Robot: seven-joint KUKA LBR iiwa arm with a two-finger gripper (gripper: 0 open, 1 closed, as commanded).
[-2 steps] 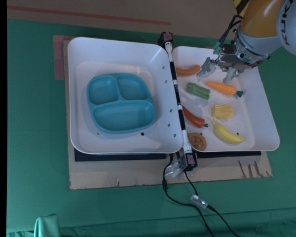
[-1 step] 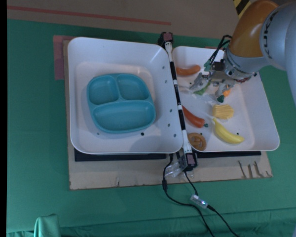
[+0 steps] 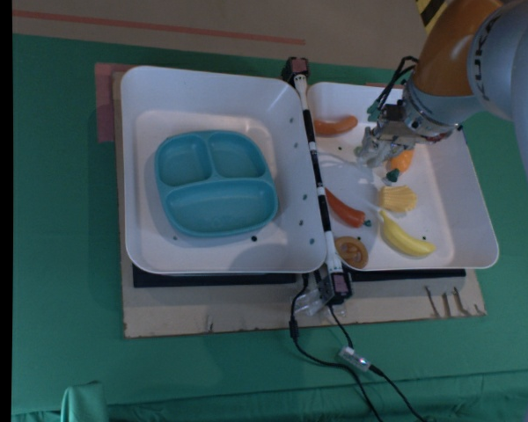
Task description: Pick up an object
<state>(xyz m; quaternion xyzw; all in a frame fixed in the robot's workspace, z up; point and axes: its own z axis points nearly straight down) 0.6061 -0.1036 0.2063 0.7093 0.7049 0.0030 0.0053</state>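
My gripper (image 3: pixel 377 154) hangs over the upper middle of the right bin (image 3: pixel 475 227), open, with nothing seen between its fingers. A small orange carrot (image 3: pixel 402 161) with a green end lies just to its right, partly under the wrist. An orange sausage (image 3: pixel 334 126) lies to its upper left. Below it sit a red-orange pepper (image 3: pixel 345 207), a yellow ridged piece (image 3: pixel 397 199), a yellow banana (image 3: pixel 406 239) and a brown round cookie (image 3: pixel 352 251).
The left bin (image 3: pixel 141 90) holds a teal divided plate (image 3: pixel 216 183). A rod with dark end blocks (image 3: pixel 318 174) runs between the two bins. Cables (image 3: pixel 352 359) trail over the green cloth in front. The arm (image 3: pixel 475 51) comes in from the upper right.
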